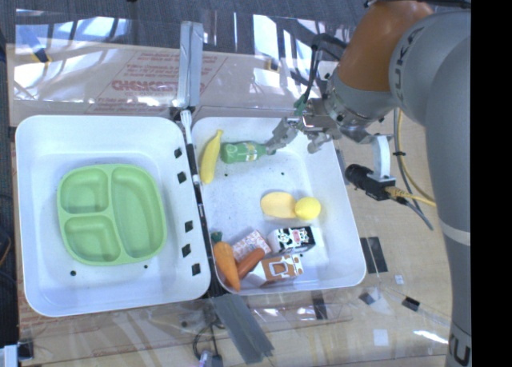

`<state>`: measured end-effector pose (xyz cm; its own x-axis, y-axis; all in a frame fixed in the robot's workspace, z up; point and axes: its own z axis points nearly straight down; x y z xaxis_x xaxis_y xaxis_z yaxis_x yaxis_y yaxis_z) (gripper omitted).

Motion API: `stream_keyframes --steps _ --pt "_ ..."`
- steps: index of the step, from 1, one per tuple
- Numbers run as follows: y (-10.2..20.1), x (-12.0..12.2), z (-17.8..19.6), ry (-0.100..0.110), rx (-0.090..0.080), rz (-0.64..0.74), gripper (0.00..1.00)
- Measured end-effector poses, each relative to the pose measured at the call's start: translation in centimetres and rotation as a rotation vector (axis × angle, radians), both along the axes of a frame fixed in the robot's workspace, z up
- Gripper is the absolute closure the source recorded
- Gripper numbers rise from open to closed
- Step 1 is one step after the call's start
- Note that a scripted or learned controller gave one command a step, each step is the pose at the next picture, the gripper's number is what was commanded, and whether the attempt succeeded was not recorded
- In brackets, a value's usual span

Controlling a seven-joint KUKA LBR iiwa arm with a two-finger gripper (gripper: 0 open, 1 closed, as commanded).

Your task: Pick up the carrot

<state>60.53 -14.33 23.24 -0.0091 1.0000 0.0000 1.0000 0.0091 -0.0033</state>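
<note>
Your grey arm with the orange band is reaching in from the right, and its two-finger gripper sits above the far edge of the right-hand shallow white bin. You can see one finger angling down toward the green plastic bottle lying on its side there, close to its cap end; whether it touches is hard to say. Nothing is visibly held between the fingers, and from this angle you cannot tell whether they are spread or closed.

Your target, the orange carrot, is well away from the gripper, down in the near left corner of that same bin, lying along the left wall. Just beside it on the right lies a small reddish-orange sausage-shaped piece, with a pink patterned card touching above.

Also in that bin: a yellow banana along the left wall next to the bottle, a pale yellow rounded piece touching a brighter yellow lemon in the middle, a black-and-white patterned carton, and an orange-and-white small box near the front.

Over in the left-hand white bin, you have a light green divided plate with three compartments.
</note>
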Motion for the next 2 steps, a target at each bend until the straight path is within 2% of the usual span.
stream_keyframes --steps 1,2 --pt "2.2 -6.5 -14.2 0.001 -0.001 -0.338 0.0" --pt "2.6 -7.8 -14.2 0.004 0.0 -0.401 0.0"
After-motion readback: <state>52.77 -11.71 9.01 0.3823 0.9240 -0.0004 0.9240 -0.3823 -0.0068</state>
